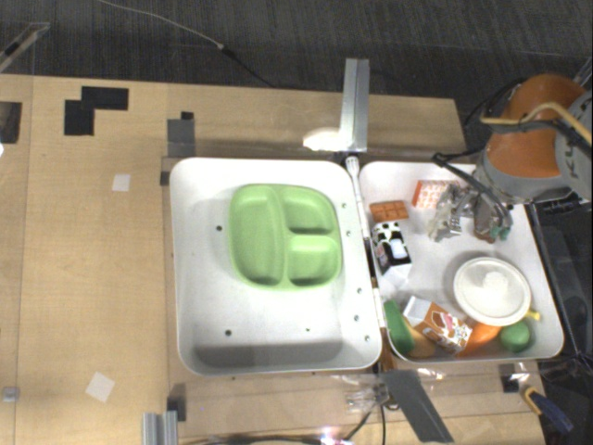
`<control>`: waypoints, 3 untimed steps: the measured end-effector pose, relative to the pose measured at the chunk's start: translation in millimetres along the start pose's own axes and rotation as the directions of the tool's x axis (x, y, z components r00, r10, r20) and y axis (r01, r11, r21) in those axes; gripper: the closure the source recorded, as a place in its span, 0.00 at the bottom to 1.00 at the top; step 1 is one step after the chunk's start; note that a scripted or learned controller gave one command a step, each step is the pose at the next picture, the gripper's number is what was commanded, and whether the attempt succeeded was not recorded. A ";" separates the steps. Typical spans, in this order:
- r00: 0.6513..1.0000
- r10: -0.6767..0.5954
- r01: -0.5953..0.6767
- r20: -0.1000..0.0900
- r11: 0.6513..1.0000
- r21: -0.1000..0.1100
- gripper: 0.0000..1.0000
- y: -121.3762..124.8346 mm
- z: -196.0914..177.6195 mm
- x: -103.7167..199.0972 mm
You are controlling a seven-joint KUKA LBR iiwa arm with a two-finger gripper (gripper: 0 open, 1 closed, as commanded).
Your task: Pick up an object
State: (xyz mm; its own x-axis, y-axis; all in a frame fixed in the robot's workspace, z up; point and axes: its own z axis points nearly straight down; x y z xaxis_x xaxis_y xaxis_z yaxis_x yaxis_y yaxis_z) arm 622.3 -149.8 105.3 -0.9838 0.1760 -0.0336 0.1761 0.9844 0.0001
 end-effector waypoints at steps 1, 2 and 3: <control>0.997 -0.072 0.072 -0.012 0.997 0.003 1.00 -59.2 -113.6 -8.6; 0.894 -0.448 0.448 -0.017 0.894 -0.009 1.00 -50.3 -124.3 -33.0; 0.696 -0.718 0.717 -0.013 0.696 -0.015 1.00 -44.6 -136.8 -62.6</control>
State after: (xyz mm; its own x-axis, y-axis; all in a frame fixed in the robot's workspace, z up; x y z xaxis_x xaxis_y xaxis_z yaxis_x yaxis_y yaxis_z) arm 671.6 -203.9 244.1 -0.8118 -0.5838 -0.0109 -0.5837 0.8119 -0.0091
